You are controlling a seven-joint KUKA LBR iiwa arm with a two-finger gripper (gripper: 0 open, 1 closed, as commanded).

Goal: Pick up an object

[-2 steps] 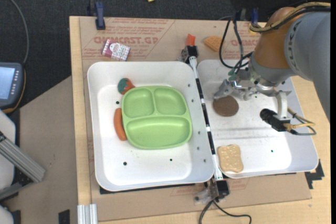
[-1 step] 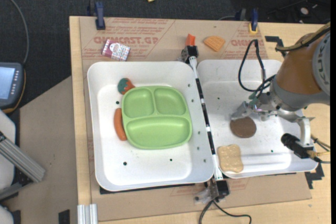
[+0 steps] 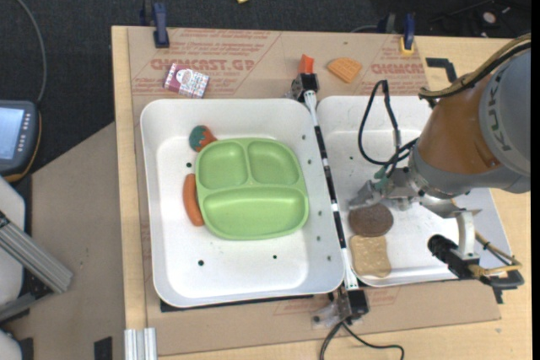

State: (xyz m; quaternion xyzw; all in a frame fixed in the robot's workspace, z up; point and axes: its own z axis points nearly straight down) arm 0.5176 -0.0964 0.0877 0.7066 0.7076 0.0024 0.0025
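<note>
In the right bin [image 3: 405, 118], a round brown patty [image 3: 371, 221] lies near the left wall, with a tan slice of bread [image 3: 370, 256] just in front of it. My gripper [image 3: 377, 194] hangs low over the patty's far edge, at the end of the grey and orange arm that reaches in from the right. The view does not show anything held in it. The left bin [image 3: 169, 265] holds a green divided plate [image 3: 251, 186]. An orange sausage-like piece [image 3: 193, 199] lies along the plate's left side, and a small green and red item [image 3: 201, 137] sits at its far left corner.
Behind the bins, on the cardboard, lie a pink and white packet [image 3: 186, 79], a tan cracker [image 3: 343, 69] and a small orange piece [image 3: 305, 62]. Blue clamps [image 3: 158, 23] grip the back edge. A black cable [image 3: 371, 126] loops over the right bin.
</note>
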